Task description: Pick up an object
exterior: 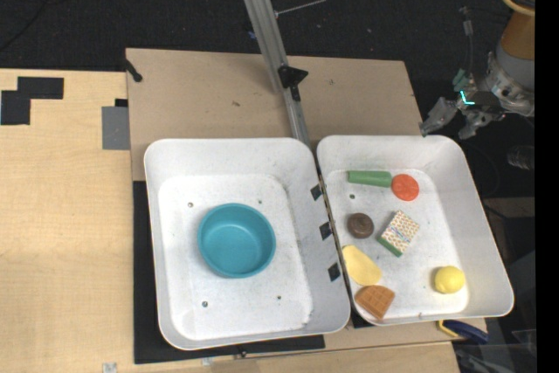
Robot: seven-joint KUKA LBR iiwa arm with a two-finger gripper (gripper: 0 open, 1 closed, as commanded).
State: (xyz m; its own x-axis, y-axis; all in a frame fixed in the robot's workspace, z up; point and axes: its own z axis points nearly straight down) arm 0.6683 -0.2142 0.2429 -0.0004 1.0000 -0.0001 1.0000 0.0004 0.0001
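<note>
The right bin (450, 205) holds a green cylinder (369, 178), a red disc (404, 187), a brown round piece (360, 225), a patterned box with a green edge (399, 232), a yellow wedge (361, 265), a waffle-like orange piece (376, 301) and a yellow ball (449, 279). My gripper (454, 118) hangs just beyond the bin's far right corner, above its rim. Its two dark fingers stand spread and open, with nothing between them. All the objects lie apart from it.
A blue bowl (237, 239) sits in the left bin (175, 188). A metal rail (262, 22) slants from the top down to the gap between the bins. Black clips (324, 230) line the shared edge. A yellow and blue item (463, 329) lies under the right bin's front rim.
</note>
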